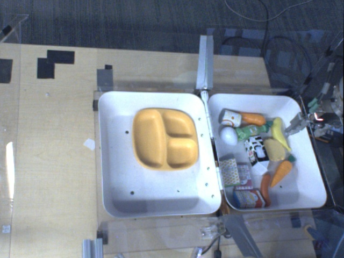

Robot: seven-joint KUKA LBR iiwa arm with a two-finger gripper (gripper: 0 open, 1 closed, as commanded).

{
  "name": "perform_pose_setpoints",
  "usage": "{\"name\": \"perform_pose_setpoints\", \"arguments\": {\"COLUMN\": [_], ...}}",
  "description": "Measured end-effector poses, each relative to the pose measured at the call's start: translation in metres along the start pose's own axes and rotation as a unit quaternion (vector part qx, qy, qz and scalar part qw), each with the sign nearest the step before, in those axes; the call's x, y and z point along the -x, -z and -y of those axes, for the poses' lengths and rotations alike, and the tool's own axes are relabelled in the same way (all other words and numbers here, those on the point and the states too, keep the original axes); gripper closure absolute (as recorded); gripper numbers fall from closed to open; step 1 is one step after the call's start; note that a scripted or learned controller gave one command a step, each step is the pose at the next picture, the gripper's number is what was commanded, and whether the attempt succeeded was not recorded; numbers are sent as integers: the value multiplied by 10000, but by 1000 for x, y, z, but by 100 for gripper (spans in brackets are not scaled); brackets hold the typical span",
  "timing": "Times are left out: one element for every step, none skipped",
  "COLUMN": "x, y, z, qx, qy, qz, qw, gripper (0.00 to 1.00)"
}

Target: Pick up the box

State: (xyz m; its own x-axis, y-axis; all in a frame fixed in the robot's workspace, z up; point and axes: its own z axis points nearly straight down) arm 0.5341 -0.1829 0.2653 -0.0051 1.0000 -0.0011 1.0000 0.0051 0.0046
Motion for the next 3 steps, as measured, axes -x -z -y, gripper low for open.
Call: {"name": "perform_pose_setpoints", "arguments": {"x": [-27,-73,-91], "y": [-145,-173,-174], "z": [0,9,40], "qx": [125,43,117], "qy": [-565,-525,-2796], "qz": [11,14,9], "qw": [9983,9986,9600], "gripper": [0,0,0]}}
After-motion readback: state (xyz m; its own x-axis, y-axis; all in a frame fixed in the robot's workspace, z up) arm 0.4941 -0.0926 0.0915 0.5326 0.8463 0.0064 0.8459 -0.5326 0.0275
